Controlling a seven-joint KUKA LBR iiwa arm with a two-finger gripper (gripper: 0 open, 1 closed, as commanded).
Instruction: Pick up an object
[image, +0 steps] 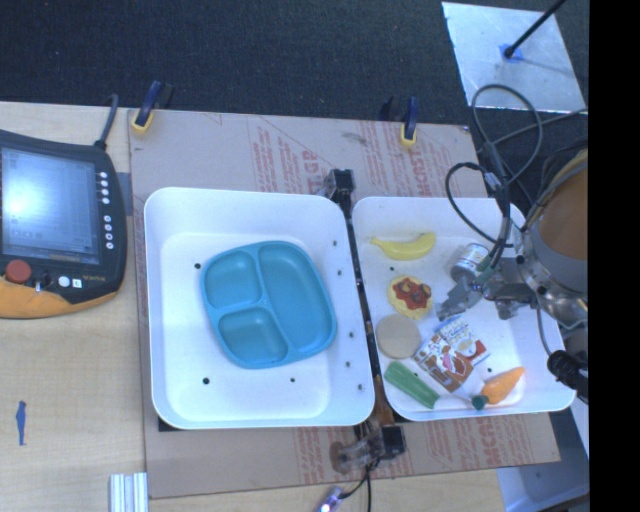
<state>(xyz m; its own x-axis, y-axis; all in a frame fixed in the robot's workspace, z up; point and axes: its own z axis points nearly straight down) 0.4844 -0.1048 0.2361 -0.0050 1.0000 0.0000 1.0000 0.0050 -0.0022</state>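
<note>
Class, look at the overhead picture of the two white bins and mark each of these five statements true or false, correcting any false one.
1. The blue divided plastic plate lies in the left white bin. True.
2. The yellow toy banana lies in the left bin. False: it lies in the right white bin, near its far edge.
3. The orange toy carrot sits near the right bin's near right corner. True.
4. The green block rests on the blue plate. False: it lies in the right bin, beside the round tan disc.
5. The gripper hangs over the left bin. False: it is over the right bin.
</note>
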